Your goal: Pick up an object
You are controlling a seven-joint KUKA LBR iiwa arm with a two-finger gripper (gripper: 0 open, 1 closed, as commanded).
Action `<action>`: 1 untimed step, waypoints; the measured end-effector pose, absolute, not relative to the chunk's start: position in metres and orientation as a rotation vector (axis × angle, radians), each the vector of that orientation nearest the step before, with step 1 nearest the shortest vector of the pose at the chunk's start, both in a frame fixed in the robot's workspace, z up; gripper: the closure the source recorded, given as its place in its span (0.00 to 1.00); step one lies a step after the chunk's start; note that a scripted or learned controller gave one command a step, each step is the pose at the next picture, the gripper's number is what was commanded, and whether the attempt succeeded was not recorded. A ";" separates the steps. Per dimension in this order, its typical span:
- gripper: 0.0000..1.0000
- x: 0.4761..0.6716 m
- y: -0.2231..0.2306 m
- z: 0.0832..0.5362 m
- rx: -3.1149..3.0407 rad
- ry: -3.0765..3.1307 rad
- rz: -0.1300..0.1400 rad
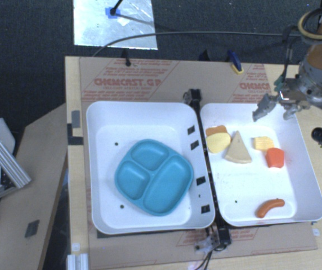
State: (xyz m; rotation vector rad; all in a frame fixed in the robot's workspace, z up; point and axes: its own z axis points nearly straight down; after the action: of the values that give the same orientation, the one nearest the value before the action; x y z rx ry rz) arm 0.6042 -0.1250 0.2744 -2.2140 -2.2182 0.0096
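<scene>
The right bin [313, 198] holds several food-shaped toys. Among them are an orange piece [217, 131] touching a round yellow one [218, 143], a tan wedge [238, 150], a small yellow block [263, 143], a red-orange block [274, 158] and an orange sausage [270, 207]. My gripper [276, 111] hovers over the bin's far edge, above and behind the yellow block. Its two fingers are spread apart, open, with nothing between them.
The left bin [102, 151] holds a blue divided plate [153, 176]. A black hinge strip [201, 162] runs between the bins. Beyond the bins lie cardboard [150, 80], a blue clip [235, 61] and a foil sheet [114, 16].
</scene>
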 end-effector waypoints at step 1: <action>0.00 0.606 -0.125 0.281 -2.218 -2.227 -0.002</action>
State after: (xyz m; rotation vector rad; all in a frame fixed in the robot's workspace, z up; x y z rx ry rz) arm 0.6060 -0.1246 0.2815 -2.2180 -2.2273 -0.0017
